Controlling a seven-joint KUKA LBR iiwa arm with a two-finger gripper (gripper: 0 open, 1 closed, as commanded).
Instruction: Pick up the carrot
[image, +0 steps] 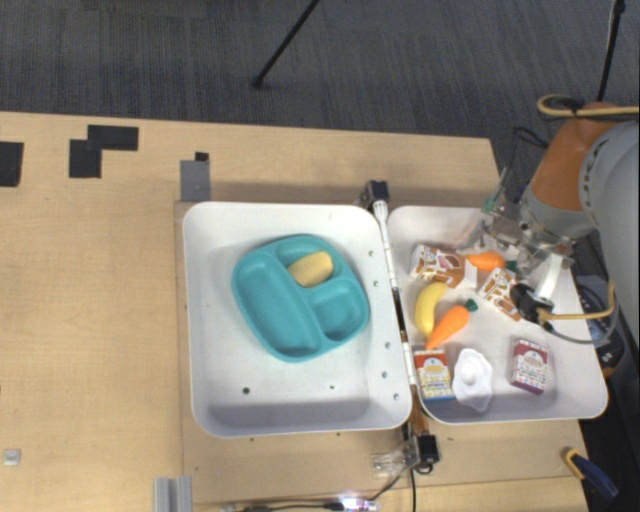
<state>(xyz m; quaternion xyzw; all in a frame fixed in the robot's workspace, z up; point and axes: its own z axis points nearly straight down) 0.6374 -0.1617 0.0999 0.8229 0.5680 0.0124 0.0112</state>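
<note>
A: Carrot (449, 325) sits mid right bin (590, 395), touching banana (430, 304), apart from gripper (520, 262).
B: Jaw state?
A: Can't tell, too blurred.
B: Best move?
A: Approach across carrot's narrow width, stay off banana, pinch its middle.

On the right of your frame, the right bin (590, 405) holds the carrot (449, 325) near its middle, lying at a slant just beside the banana (429, 304). The gripper (515, 245) hangs over the bin's upper right part, close to an orange piece (486, 262) and apart from the carrot. At lower right lie small packets (529, 364) and a white object (473, 377). In the left bin (205, 300) you see a teal plate (290, 300) carrying a yellowish lump (311, 268). Both bins rest on the desk (90, 330).
</note>
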